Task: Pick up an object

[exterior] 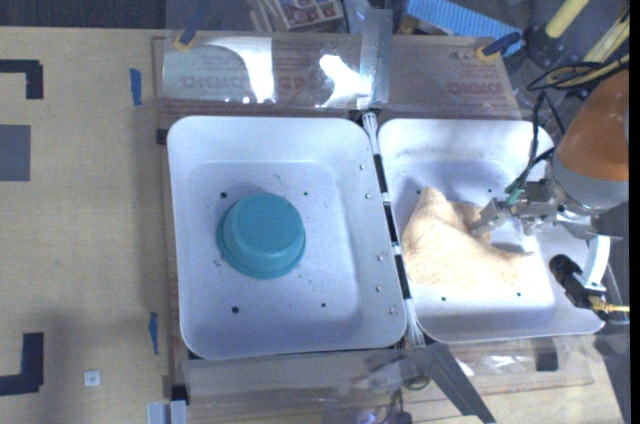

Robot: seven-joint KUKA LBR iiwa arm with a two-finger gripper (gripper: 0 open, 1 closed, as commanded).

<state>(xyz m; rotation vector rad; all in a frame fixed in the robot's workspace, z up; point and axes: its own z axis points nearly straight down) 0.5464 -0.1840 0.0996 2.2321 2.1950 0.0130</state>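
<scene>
A tan cloth [440, 237] lies crumpled in the right bin [450, 147], spread over its left and middle floor. A teal bowl [262, 233] sits upside down near the middle of the left bin [200, 152]. My gripper [498, 224] is low inside the right bin, at the cloth's right edge and touching or nearly touching it. The arm's orange band [600, 137] and grey wrist rise above the bin's right side.
The two white bins stand side by side, sharing a raised middle rim [385, 212]. Clear panels [330, 72] stand behind them. Cables [545, 127] hang beside the arm at the right bin's far right corner. Bare wooden bench [80, 212] extends to the left.
</scene>
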